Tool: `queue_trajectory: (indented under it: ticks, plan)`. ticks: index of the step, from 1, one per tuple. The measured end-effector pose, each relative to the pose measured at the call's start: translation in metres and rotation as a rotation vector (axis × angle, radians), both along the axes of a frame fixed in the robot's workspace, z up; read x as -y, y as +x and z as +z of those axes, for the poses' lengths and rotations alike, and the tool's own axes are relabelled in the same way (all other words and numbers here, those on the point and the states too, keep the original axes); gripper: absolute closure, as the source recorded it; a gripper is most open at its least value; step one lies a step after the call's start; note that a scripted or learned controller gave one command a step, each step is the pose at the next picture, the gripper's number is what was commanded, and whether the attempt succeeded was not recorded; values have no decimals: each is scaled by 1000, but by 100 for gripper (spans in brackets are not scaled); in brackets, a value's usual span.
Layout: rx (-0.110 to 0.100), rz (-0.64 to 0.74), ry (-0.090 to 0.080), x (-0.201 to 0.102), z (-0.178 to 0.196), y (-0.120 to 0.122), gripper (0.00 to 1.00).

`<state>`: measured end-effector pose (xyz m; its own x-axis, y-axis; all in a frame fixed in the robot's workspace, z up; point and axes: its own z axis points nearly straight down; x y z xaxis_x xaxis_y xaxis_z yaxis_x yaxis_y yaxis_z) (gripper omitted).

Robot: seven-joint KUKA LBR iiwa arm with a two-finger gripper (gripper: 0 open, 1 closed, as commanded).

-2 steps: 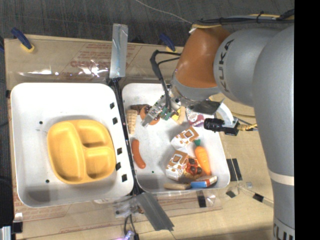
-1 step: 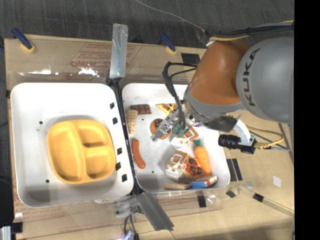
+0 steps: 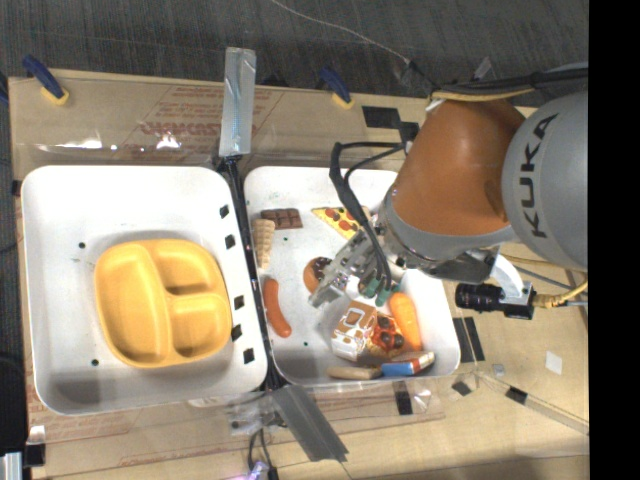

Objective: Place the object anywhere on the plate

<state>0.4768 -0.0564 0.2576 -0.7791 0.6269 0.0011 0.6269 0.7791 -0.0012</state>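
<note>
Yellow plate (image 3: 160,301), 3 compartments, sits in the left bin (image 3: 40,218), centre-left of frame. Nothing on it.

Right bin (image 3: 440,333), centre-right of frame, holds the loose items: chocolate bar (image 3: 281,218) and pizza slice (image 3: 338,220) toward the top, waffle cone (image 3: 263,240) by the left wall, sausage (image 3: 275,308) lower left, carrot (image 3: 405,320) and a printed packet (image 3: 362,330) lower right, a blue-tipped piece (image 3: 404,368) at the bottom edge.

Gripper (image 3: 343,280) is low over the middle of the right bin, just beside a dark round item (image 3: 318,270). Cannot tell how wide the claw stands or whether it has hold of anything; the wrist and cabling crowd it.

Judgement: task barely begun. Which object is meant is unclear. Pick, carry across the divider and release on the plate all remain.
</note>
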Motion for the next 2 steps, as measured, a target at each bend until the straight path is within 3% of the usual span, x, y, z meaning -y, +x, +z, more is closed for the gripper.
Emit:
queue_trajectory:
  ticks: [1,2]
  plan:
    - [-2,282,1,36,-24,0,100]
    - [2,-85,-1,46,-28,3,100]
